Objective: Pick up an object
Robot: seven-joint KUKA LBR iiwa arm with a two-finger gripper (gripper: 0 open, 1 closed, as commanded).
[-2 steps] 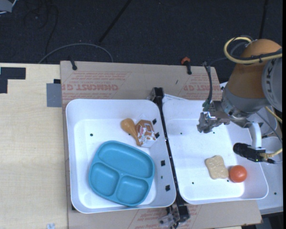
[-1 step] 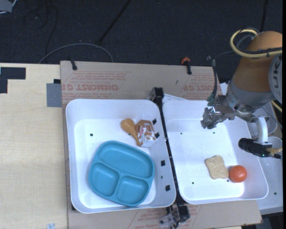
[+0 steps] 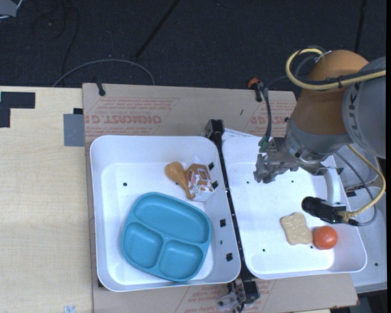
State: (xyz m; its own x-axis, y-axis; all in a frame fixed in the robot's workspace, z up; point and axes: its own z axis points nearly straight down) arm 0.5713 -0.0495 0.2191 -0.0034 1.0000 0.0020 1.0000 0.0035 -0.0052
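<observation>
Landmark: the black divider (image 3: 227, 207) running between the two shallow white plastic bins; every place below is given from it.
Tool: the dark two-finger tool (image 3: 266, 173) on the grey arm sits in the right bin (image 3: 274, 266), just right of the divider toward its far end, low over bare white floor.
Tool state: it cannot be told from this slanted view how the tool stands, wide or narrow; nothing is seen held in it.
Candidate things, right bin: a pale tan cracker-shaped slab (image 3: 296, 229) and a small red-orange ball like a tomato (image 3: 324, 237) lie touching or nearly so, well right of the divider toward its near end.
Relation to tool: both lie nearer the camera than the tool and farther from the divider, well apart from it.
Candidate things, left bin: a tan wooden-looking spoon shape (image 3: 178, 175) and a brown-and-white crumpled wrapper (image 3: 199, 180) lie just left of the divider; a blue plastic three-compartment tray (image 3: 165, 235) lies farther left and nearer.
Risk, empty close: the tool appears to be above bare floor, so closing here would likely catch nothing.
Risk, round thing: the ball could roll out of a grasp.
Risk, flat thing: the slab lies low, so the tool could skid over it.
Risk, crowding: with the two so close, reaching for one could shove the other toward the bin wall.
</observation>
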